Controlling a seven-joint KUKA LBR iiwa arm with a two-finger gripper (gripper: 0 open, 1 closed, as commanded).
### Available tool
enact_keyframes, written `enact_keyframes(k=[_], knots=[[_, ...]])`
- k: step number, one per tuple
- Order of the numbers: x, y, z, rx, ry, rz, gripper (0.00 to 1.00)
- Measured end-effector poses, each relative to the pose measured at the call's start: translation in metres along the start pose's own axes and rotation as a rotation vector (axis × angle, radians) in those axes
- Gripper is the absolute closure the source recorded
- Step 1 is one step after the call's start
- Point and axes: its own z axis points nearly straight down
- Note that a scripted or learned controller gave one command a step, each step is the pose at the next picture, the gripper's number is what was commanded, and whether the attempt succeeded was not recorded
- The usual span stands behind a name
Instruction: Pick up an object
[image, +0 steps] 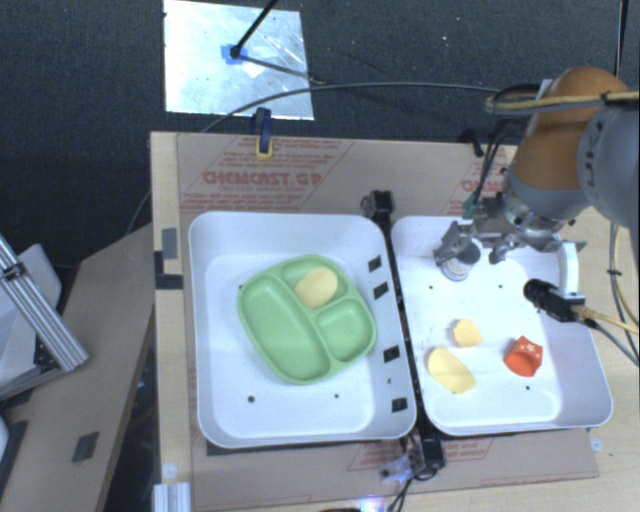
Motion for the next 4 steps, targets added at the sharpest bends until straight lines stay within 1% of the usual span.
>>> enact_keyframes(k=[1, 2, 3, 4], knots=[[0.000, 0.003, -0.008, -0.014, -0.001, -0.002, 0.00], [0.005, -0.005, 0.040, -0.012, -0.001, 0.000, 0.00], [0.002, 0.000, 0.098, -0.015, -0.002, 0.001, 0.00], [0.002, 0.001, 0.101, -0.015, -0.002, 0.001, 0.00]])
